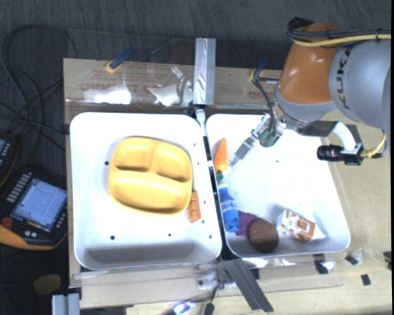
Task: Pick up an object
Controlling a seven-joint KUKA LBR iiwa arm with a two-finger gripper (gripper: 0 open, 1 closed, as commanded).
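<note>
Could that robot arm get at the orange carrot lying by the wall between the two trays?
Probably yes. The gripper hovers close beside the carrot, with nothing on top of it, though the divider wall crowds one side.

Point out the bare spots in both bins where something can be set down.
Right bin: bare floor mid-right, between the end effector above and the orange-white packet below. Its left wall is crowded: carrot, blue bottle, brown ball. Left bin: a bare strip below the yellow tray.
</note>
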